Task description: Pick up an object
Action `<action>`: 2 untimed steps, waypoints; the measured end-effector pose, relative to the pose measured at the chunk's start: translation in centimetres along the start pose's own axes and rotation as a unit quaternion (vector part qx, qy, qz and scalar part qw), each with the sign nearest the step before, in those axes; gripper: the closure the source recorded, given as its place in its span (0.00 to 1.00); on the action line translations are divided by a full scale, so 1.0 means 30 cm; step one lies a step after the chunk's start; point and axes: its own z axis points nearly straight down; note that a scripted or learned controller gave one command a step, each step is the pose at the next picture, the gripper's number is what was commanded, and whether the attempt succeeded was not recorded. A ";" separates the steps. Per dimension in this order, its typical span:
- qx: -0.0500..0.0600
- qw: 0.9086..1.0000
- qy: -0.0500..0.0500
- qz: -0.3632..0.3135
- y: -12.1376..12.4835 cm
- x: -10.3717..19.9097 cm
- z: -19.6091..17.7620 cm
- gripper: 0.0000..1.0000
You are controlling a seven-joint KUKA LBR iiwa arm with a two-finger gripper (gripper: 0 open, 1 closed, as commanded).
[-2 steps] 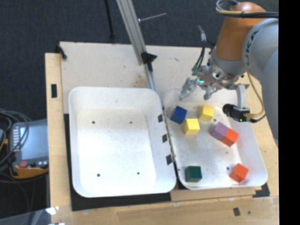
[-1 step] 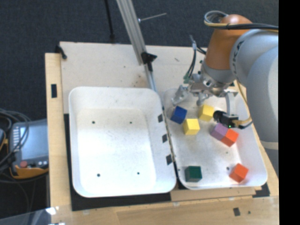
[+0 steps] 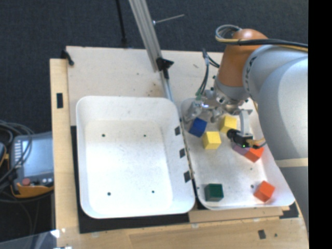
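Hovering low in the right bin [image 3: 236,193], the pincer [image 3: 210,108] sat among the blue cube [image 3: 197,127] and two yellow cubes [image 3: 211,139]; whether it gripped anything, I could not tell. Crowding risked a glancing, failed grasp.

- I count two white bins [image 3: 129,154].
- Two yellow cubes [image 3: 211,139], just below my gripper [image 3: 210,107].
- Two orange cubes [image 3: 264,191].
- One blue cube [image 3: 197,127], nearest my gripper.
- One green cube [image 3: 213,192].
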 end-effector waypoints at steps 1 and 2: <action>-0.001 1.000 -0.001 0.001 0.003 -0.009 0.022 0.00; -0.002 1.000 -0.001 -0.001 0.006 -0.010 -0.017 1.00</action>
